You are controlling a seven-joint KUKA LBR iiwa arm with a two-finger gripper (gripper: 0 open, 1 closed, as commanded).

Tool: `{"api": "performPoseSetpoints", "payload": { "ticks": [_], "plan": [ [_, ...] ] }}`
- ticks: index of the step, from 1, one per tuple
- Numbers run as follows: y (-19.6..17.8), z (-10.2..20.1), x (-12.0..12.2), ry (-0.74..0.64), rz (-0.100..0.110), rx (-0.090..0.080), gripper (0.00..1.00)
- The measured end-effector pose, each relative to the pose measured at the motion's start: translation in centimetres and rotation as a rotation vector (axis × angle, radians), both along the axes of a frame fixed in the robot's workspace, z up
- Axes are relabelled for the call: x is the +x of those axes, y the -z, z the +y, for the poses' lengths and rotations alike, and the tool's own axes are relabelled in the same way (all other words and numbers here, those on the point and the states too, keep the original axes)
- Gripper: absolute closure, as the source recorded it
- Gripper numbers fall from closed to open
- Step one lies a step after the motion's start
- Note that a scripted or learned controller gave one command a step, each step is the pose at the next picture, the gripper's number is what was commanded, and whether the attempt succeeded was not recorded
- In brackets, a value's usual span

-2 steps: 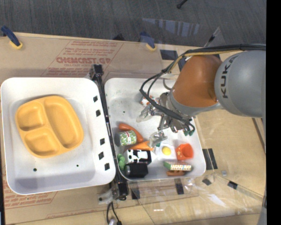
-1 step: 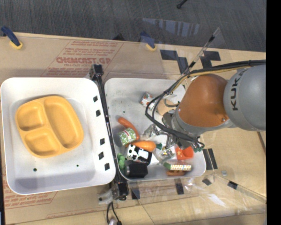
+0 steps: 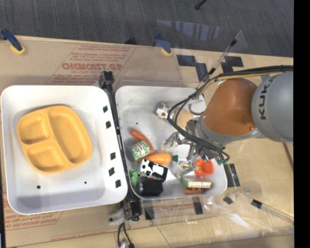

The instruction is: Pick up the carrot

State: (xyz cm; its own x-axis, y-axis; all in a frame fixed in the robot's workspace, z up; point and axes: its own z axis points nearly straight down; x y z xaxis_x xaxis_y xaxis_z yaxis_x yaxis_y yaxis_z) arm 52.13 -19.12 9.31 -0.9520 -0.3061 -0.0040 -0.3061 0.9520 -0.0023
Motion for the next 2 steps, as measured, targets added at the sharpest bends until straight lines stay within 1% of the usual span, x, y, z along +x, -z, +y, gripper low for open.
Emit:
{"api": "performPoseSetpoints", "payload": {
  "ticks": [1,2],
  "plan": [
    [-0.1,-1.8,5.6,0.299,-0.002,0.002,0.0],
    [-1.2,-1.7,5.8,0.293,-0.007,0.001,1.0]
  ]
}}
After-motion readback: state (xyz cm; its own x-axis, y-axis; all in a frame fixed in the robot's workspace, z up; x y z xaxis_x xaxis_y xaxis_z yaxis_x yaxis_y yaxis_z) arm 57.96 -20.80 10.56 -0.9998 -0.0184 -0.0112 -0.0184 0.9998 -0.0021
